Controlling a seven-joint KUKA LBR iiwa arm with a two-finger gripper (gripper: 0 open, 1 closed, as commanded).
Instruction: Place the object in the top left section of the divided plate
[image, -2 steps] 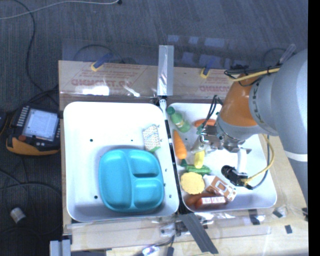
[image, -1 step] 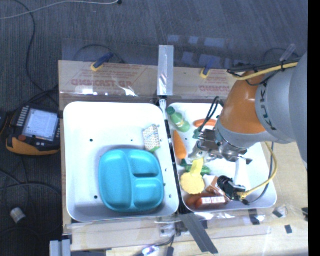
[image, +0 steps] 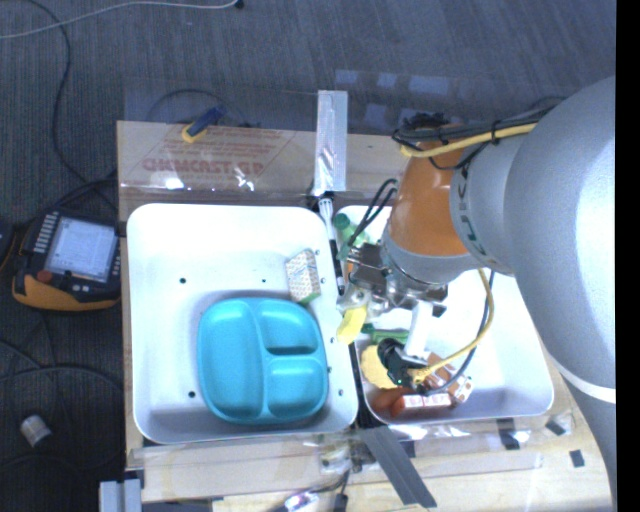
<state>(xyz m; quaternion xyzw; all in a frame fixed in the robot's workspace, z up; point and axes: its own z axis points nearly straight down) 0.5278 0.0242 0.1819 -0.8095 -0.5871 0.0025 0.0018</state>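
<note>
A blue divided plate (image: 262, 360) lies in the front half of the left bin (image: 165, 260); its sections hold nothing. My gripper (image: 372, 298) is low over the right bin (image: 520, 370), close to the wall between the two bins, and the grey arm with its orange band (image: 430, 205) covers much of that bin. A small yellow object (image: 351, 323) sits just below the gripper by the dividing wall; whether the gripper holds it is unclear.
A small beige and green sponge-like piece (image: 303, 273) lies in the left bin behind the plate. Green items (image: 346, 232) sit at the right bin's back left. A red-brown object (image: 420, 402) and an orange one (image: 374, 368) lie at its front.
</note>
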